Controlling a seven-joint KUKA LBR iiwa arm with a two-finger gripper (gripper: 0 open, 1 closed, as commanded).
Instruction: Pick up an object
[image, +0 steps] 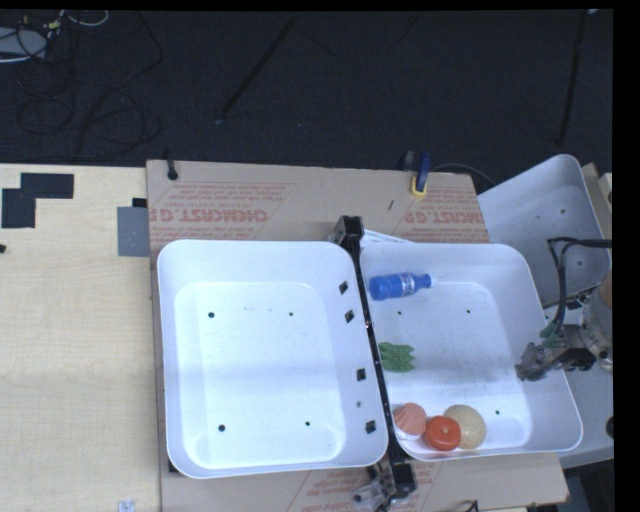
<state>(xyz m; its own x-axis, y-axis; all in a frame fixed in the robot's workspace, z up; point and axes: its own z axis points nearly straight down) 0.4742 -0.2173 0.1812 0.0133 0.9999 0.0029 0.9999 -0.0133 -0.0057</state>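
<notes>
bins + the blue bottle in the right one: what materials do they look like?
Bins: likely moulded plastic, smooth white with a soft sheen and rounded corners; thin painted metal can't be ruled out. Blue bottle: probably plastic, glossy, with a highlight along its body and a paler cap end. Too small to tell more.
</notes>
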